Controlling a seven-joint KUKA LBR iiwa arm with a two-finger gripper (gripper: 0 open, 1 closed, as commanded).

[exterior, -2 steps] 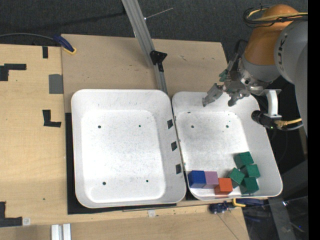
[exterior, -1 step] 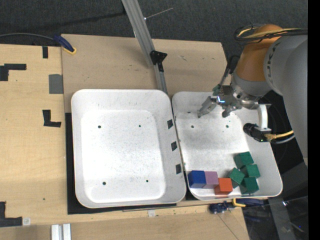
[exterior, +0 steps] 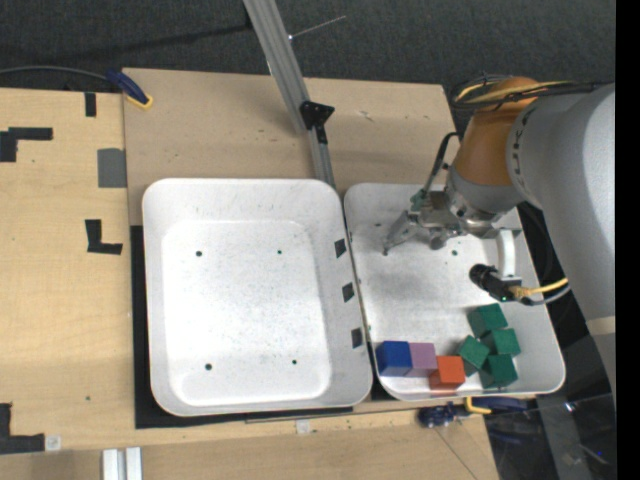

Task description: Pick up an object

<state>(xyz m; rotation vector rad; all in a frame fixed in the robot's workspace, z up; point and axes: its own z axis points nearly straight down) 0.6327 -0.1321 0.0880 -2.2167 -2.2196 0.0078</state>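
Along the front edge of the right bin (exterior: 400, 288) lie a blue cube (exterior: 394, 356), a purple cube (exterior: 423, 355) and an orange cube (exterior: 449, 370). Several green blocks (exterior: 492, 343) cluster at its front right corner. My gripper (exterior: 411, 243) hangs over the back part of this bin, well behind the blocks. Its fingers are spread open with nothing between them.
The left bin (exterior: 240, 298) stands beside the right one. A slanted metal pole (exterior: 290, 68) runs from the top down to the gap between the bins. The arm's grey body and orange band (exterior: 490, 148) fill the right side, with a cable (exterior: 520, 290) over the right bin's edge.
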